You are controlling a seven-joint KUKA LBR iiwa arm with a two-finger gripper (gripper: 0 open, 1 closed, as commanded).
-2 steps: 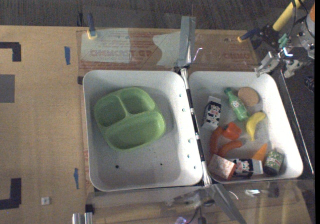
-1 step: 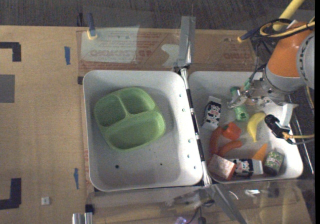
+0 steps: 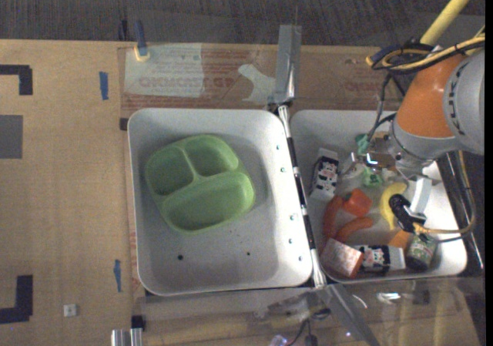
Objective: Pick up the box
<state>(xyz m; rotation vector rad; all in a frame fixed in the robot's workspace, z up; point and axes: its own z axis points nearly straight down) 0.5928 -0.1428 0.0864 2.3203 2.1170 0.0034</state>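
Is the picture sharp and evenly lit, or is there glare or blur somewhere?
Camera view: soft overall; left bin evenly lit, green tray clear; right bin items blurrier near the claw; a glossy reflective strip along the bottom edge smears detail.

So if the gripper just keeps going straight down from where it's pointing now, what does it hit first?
Probably the orange toy and the clutter around it in the right bin, just under the gripper. Depth is hard to judge from above.

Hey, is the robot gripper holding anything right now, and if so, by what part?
Cannot be told. The gripper hangs low over the right bin, its tips lost in clutter.
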